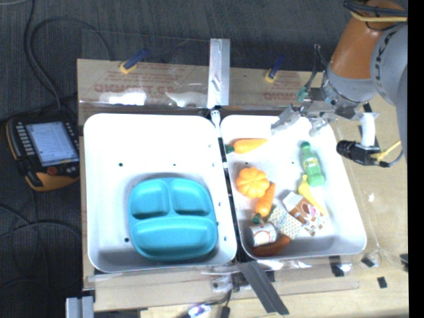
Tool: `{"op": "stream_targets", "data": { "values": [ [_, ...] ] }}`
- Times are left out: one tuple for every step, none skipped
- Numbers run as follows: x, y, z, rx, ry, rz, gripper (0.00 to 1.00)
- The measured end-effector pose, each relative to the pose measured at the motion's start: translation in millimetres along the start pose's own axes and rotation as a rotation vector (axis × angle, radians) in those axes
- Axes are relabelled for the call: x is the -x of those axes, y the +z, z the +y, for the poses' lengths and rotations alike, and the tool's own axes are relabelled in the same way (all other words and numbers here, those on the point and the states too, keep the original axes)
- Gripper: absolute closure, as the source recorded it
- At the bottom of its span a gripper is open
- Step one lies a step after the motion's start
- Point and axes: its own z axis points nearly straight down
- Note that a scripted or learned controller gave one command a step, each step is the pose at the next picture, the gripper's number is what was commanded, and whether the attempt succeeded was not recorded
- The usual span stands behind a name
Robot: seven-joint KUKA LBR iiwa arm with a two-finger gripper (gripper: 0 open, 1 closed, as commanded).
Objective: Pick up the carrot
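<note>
Carrot (248, 146): orange, green stem end pointing left, lying flat near right bin's upper left corner

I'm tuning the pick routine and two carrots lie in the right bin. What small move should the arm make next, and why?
Probably shift the gripper left and lower it toward the carrot at the bin's far edge. That carrot lies alone on bare white floor, nearest the gripper, while the other carrot is wedged beside the small pumpkin and a carton.
</note>
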Motion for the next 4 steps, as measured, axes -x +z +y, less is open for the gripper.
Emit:
{"op": "stream_targets", "data": {
  "values": [
    [-34,41,-96,-0.001,-0.081,-0.001,0.00],
    [-36,124,-76,0.014,-0.169,-0.005,0.00],
    [-37,115,-76,0.015,-0.171,-0.001,1.00],
    [-97,14,-59,0.001,-0.120,-0.003,1.00]
  ]
}}
